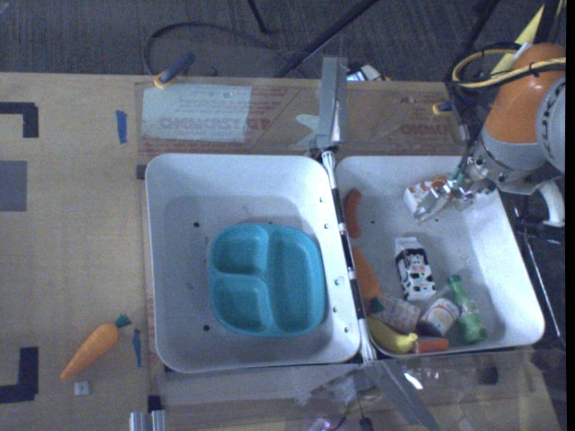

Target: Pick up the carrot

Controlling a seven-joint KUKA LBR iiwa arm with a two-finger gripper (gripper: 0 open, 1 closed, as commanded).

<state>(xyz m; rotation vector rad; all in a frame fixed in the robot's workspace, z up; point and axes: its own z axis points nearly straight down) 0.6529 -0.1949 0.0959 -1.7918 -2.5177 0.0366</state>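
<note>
The carrot (90,350) lay outside both bins on the bench's near-left corner — long axis slanting, leafy end up-right. The gripper (438,197) hovered over the right bin (512,241), far across; its grip couldn't be judged.

Grey arm (539,142) with an orange band (530,83), yellow and black cables (485,61), and a small metallic gripper (442,197).

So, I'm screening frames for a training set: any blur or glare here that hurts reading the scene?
Camera view: soft overall, small items in the right bin smear together; the gripper is blurred; glare on the clear sheet washes out its lettering; the carrot on the bench stays readable.
</note>
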